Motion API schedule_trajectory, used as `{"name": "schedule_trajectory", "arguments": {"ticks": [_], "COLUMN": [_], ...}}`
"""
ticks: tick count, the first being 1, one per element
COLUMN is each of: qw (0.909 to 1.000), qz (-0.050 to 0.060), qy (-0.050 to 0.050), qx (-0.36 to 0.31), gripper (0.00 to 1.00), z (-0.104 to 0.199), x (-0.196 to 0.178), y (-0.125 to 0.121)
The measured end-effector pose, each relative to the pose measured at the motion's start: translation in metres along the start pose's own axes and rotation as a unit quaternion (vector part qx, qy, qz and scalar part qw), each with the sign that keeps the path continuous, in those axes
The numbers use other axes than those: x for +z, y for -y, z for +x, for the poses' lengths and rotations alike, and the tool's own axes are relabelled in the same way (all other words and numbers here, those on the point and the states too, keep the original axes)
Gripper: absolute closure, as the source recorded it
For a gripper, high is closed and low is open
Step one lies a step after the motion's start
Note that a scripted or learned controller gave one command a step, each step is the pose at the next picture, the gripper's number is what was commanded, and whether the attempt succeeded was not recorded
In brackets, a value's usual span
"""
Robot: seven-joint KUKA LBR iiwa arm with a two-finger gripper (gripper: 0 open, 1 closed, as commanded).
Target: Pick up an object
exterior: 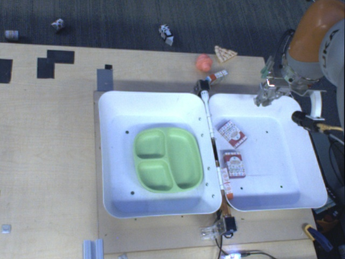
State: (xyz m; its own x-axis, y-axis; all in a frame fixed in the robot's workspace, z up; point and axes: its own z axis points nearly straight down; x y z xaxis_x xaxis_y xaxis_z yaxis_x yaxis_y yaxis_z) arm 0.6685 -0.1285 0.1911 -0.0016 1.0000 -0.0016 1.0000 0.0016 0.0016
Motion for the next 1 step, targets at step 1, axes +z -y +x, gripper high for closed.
{"name": "schedule_trajectory", "arguments": {"ticks": [1], "qw": [1.0], "qz": [-0.002], "qy": [0.0], "qx": [0.0], "gripper": [1.0], "z": [-0.0785], "x": [-0.0184], "y": [-0.0008]}}
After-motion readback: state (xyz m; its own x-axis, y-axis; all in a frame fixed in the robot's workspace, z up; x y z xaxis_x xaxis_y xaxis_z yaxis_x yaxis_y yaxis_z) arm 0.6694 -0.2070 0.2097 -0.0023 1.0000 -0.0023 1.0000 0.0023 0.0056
